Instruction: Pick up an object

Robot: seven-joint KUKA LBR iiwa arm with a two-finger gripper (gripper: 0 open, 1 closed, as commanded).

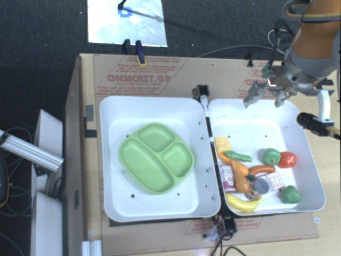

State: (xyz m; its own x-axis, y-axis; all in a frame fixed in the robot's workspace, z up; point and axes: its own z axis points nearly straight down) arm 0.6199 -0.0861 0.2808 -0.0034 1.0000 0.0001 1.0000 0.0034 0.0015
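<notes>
Left bin (106, 143): a shallow white tray, touching the right bin along a shared middle edge.
Left bin contents: one light green divided plate (155, 157) with three compartments, lying flat near the bin's centre and turned at a slant.
Right bin (298, 137): the same white tray; its far half is bare, and all the objects crowd its near half.
Right bin, by the divider: a yellow card (222, 143) against the middle edge, with a green pepper-like piece (238, 156) lying across its near corner.
Right bin, centre: an orange carrot (240, 174) running slantwise, a red-orange sausage (261, 170) just beside it, and a round grey lid (261, 185) on a printed pink and white packet (274, 182).
Right bin, near edge: a yellow banana (241, 204) curved along the front wall.
Right bin, right side: a green apple (272, 156) touching a red tomato (287, 159); a second green fruit (290, 195) sits near the front right corner, apart from them.
Gripper (268, 97): above the far edge of the right bin, well apart from the objects.
Jaws: the two fingers stand clearly spread apart, with nothing between them.
Arm (314, 31): grey with an orange band, reaching in from the right.
Bench (144, 76): a printed cardboard sheet lies under both bins.
</notes>
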